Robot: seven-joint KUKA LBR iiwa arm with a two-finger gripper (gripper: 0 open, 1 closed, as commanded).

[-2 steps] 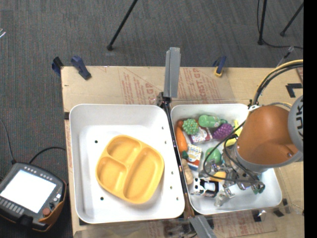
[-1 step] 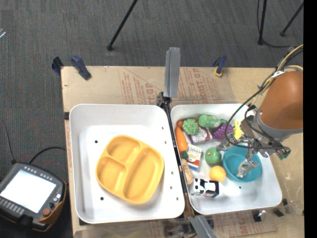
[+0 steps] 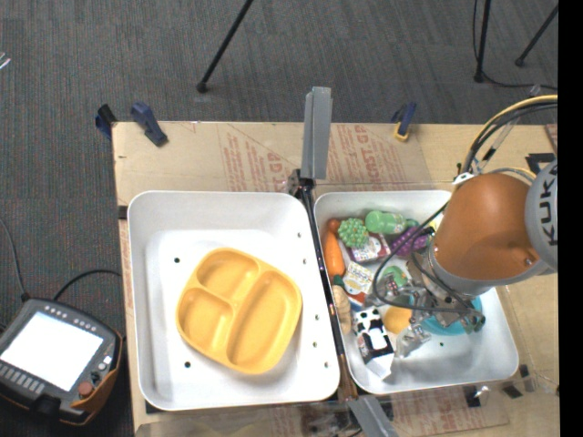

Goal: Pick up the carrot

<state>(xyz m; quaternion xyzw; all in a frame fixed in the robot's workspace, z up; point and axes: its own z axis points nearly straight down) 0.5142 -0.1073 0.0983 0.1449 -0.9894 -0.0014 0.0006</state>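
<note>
yellow tray [image 3: 239, 309], green toy [image 3: 385, 221], tablet [image 3: 53, 353]

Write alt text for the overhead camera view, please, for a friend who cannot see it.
A grey robot arm with an orange band reaches from the right over the right white bin, its claw low among a heap of toy foods. An orange carrot lies by that bin's left wall, apart from the claw. The left white bin holds a yellow divided plate.

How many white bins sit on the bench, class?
2: the left bin holds a yellow divided plate; the right bin holds the carrot among other toys.
</note>
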